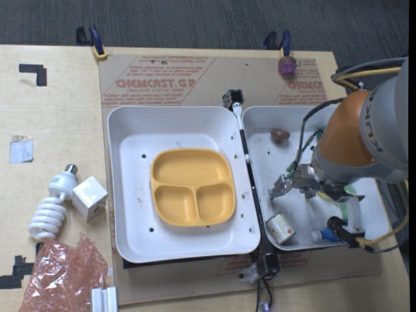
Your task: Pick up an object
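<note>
Claw (281, 188) low over right bin (260, 119) — grip perhaps unclear — cardboard-covered bench (156, 77), dark carpet (195, 5) beyond.

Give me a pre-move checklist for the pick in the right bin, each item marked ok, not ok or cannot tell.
1. Gripper over the right bin: ok, it hangs above the bin's left part.
2. Object between its fingers: cannot tell, metal parts there are too small to read.
3. Pick candidates in reach: ok, a small white cup lies on its side near the front wall, and a brown lump sits near the back.
4. Bin floor under the arm: cannot tell, the arm hides it.
5. Cables free of the objects: cannot tell.
6. Yellow tray in the left bin, away from the arm: ok.
</note>
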Action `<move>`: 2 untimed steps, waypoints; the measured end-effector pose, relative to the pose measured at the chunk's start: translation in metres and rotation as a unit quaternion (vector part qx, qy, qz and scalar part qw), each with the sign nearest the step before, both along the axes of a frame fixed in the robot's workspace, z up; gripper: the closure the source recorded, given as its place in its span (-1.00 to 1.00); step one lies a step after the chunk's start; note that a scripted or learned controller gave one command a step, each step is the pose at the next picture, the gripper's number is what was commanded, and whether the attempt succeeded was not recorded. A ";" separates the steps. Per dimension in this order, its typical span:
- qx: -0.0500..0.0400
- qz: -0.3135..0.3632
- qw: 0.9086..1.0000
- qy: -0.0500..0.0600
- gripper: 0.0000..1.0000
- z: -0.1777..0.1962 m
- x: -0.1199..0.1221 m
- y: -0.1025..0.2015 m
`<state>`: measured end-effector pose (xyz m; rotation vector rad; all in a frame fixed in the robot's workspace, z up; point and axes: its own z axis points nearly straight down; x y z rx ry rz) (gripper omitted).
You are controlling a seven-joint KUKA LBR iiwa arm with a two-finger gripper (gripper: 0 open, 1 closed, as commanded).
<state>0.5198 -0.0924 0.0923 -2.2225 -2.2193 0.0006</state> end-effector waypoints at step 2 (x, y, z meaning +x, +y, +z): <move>0.000 0.000 1.000 -0.001 -1.00 0.010 0.001 -0.001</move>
